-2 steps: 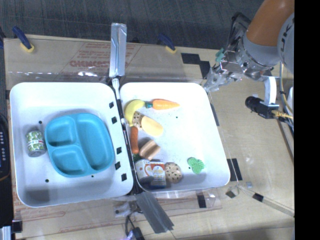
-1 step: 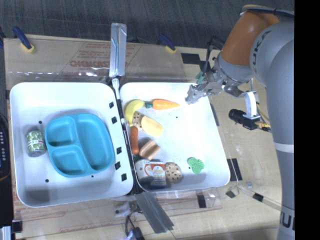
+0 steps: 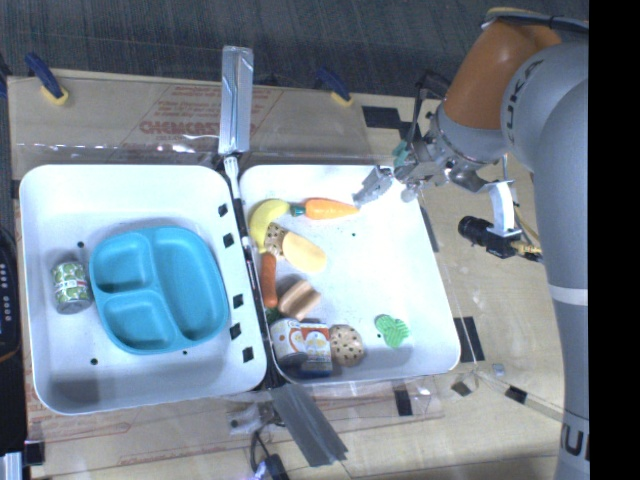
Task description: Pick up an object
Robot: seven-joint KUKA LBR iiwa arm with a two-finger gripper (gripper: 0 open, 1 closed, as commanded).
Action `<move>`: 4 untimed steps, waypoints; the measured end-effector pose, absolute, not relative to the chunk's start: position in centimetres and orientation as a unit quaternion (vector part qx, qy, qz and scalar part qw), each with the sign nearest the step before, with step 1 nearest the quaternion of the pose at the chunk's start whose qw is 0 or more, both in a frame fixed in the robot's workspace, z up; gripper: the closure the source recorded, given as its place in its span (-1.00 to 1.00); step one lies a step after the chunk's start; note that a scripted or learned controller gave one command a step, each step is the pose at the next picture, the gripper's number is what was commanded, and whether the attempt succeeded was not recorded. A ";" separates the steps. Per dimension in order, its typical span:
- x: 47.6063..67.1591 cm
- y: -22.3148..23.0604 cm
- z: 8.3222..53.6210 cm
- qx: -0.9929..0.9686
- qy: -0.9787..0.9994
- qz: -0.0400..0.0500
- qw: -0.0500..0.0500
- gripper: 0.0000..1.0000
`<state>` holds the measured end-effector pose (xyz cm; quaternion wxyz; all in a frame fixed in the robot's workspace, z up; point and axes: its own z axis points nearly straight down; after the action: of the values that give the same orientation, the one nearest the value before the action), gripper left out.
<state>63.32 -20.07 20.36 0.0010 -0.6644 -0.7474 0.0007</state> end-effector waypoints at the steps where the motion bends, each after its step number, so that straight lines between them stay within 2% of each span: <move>1: 63.5 -13.8 10.5 -0.585 -0.811 0.002 0.004 -1.00; 2: 65.7 -21.0 9.2 -0.704 -0.710 0.001 0.001 -1.00; 3: 63.4 -21.0 9.2 -0.781 -0.625 0.001 0.003 -1.00; 4: 65.8 -14.7 9.2 -0.746 -0.666 0.000 0.001 -1.00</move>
<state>65.76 -14.71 9.21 0.0009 -0.7462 -0.6657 -0.0005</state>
